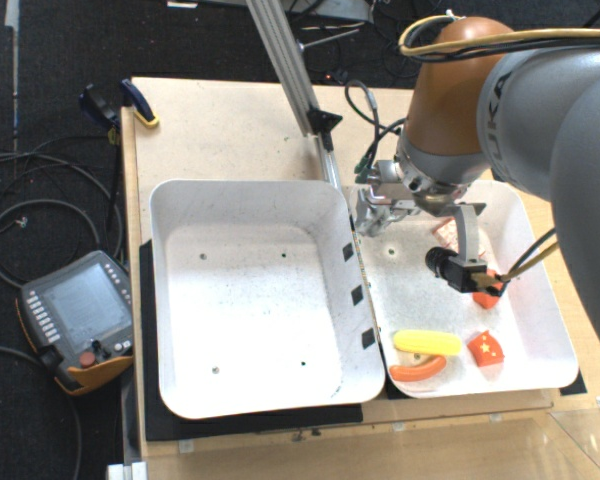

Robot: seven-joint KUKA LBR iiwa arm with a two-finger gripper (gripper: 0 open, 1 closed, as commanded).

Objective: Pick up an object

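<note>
- Gripper (388, 208): hangs low over the far left corner of the right bin (540, 298), beside the wall shared with the left bin (180, 268); how far it is open I cannot tell, and nothing is seen held in it.
- Arm (500, 98): grey with an orange band, reaching in from the right above the gripper.
- Yellow object (427, 343): lies nearer the viewer than the gripper, near the bin's front edge.
- Orange curved object (417, 370): touches the yellow object's near side.
- Red block (486, 349): just right of the yellow object.
- Small red piece (486, 298): right of the gripper, partly hidden by a black fitting on the arm.
- Wooden surface (230, 133): carries both bins.
</note>
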